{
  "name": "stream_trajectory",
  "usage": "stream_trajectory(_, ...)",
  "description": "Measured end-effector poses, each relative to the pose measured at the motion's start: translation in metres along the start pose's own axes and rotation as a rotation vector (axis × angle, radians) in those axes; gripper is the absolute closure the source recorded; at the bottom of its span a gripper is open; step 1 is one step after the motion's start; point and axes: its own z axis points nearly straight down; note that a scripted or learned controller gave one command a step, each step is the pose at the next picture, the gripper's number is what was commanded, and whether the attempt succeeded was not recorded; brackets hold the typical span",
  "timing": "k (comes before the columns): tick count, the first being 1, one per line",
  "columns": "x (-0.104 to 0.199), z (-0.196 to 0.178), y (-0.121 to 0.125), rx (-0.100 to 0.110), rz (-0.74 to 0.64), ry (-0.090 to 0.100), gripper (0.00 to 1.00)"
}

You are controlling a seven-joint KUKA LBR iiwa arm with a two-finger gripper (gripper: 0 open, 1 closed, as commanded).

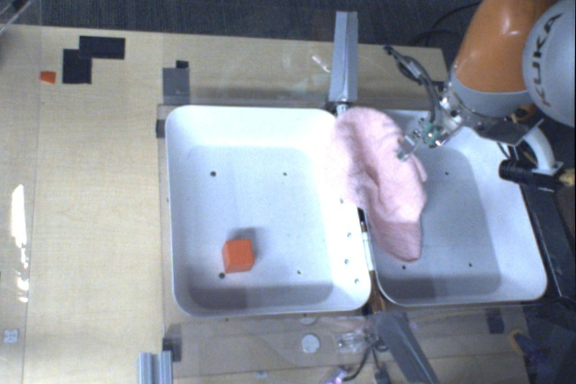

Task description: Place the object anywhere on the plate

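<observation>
A pink cloth (385,180) lies crumpled over the divider between the two bins, most of it in the right bin (486,274). Its upper end reaches the left bin's top right corner and its lower end hangs toward the right bin's middle. My gripper (418,141) sits at the cloth's upper right edge, touching or just above it, below the arm's orange band (495,31). A small orange cube (238,255) rests on the floor of the left bin (270,148), near its lower left.
A grey metal post (344,58) stands behind the bins at their junction. Black blocks (88,56) and a small orange piece (47,77) lie on the wooden bench at the far left. Cables (409,67) trail by the wrist.
</observation>
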Motion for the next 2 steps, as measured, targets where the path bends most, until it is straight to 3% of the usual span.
stream_trajectory(1,-0.001,-0.034,0.004,-0.001,-0.007,-0.001,1.0)
stream_trajectory(2,0.049,-0.028,0.032,0.001,-0.409,0.003,1.0)
